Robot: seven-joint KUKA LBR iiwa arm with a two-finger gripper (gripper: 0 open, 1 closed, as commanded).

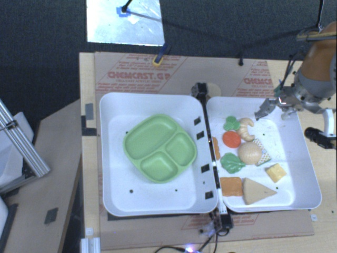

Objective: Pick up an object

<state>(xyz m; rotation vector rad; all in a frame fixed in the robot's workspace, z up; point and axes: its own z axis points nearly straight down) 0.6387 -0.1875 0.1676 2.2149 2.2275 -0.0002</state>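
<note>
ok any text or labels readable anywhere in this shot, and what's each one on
"CHEMCAST GP", roughly, in red on the brown protective sheet under the bins, at its back left; the letters are blurry.
The same red print repeats at the sheet's back right, too blurred to read.
Nothing legible on the bins, the green tray or the toy food.

In the right bin, the toys crowd the left half: croissant, tomato, bread roll, cheese wedge lie packed close. Bare floor stays open along its right side. The green tray fills the left bin's middle; its margins look passable.
</note>
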